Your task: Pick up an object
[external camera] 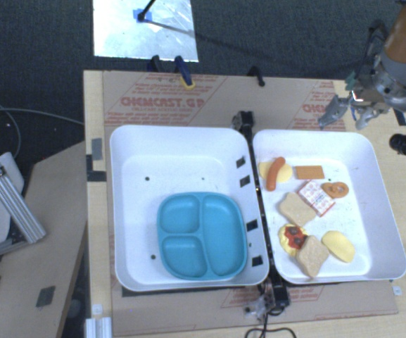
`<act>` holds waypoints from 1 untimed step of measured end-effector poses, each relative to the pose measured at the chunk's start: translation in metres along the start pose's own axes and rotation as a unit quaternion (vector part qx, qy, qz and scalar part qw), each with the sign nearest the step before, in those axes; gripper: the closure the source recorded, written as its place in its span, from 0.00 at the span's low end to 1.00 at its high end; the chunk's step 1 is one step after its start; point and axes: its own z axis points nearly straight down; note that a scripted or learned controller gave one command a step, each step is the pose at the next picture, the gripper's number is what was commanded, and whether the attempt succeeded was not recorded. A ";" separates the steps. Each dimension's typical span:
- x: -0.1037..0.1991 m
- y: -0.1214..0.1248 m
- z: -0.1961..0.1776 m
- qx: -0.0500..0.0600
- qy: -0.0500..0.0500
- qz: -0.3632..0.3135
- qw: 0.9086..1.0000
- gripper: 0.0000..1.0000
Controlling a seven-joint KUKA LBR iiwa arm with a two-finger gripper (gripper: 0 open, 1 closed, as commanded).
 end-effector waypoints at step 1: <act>-0.007 -0.058 0.168 0.007 0.002 0.002 1.000 0.00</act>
